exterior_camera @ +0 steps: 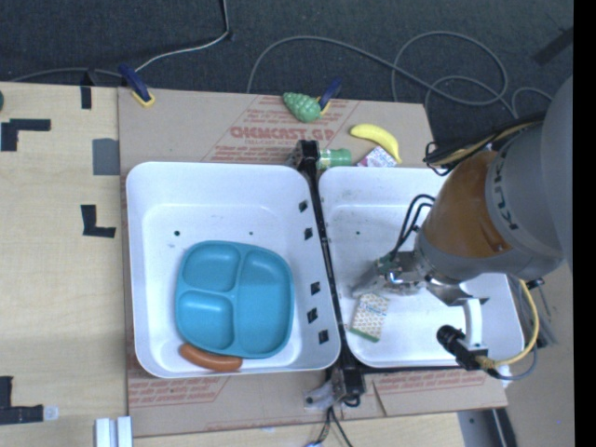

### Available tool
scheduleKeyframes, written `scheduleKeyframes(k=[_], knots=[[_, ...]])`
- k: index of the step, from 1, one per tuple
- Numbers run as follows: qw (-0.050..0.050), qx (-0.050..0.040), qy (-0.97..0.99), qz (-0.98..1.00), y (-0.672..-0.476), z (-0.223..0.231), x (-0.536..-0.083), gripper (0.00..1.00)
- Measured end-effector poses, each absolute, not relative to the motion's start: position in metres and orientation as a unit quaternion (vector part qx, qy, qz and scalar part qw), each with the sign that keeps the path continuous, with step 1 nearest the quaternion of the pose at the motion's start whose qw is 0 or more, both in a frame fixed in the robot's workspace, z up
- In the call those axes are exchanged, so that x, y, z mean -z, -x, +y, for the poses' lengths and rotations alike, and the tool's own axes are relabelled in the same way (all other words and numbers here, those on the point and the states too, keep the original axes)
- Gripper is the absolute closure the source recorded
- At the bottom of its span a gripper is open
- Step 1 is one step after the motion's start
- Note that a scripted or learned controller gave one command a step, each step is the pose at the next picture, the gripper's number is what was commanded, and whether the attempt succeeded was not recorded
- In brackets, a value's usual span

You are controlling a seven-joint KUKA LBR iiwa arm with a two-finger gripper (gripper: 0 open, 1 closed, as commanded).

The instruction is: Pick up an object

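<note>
sponge (370, 317), pale with green speckled pattern, lies flat beneath gripper (387, 275); finger state unclear.

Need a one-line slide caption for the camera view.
Arm's gripper low in the right bin above a small packet; blue tray and sausage in the left bin.

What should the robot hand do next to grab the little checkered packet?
Probably move slightly down-left in the camera view. The gripper sits just above and to the right of the checkered packet in the right bin, not yet over it, and the packet lies flat on the bin floor.
</note>
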State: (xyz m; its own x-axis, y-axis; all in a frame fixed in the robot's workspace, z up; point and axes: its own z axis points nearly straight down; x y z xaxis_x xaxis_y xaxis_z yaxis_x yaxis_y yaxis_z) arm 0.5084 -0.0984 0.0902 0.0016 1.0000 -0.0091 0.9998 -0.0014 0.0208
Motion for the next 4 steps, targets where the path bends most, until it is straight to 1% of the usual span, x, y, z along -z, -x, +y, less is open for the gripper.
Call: scheduleKeyframes(k=[1, 2, 3, 4], knots=[[0.003, -0.0006, -0.708, 0.706, -0.523, -0.1, -0.089, 0.0], [0.002, -0.0009, -0.707, 0.707, -0.501, -0.1, -0.086, 0.0], [0.001, 0.0003, -0.707, 0.707, -0.564, -0.115, -0.116, 0.0], [0.001, -0.0006, -0.707, 0.708, -0.607, -0.096, -0.086, 0.0]])
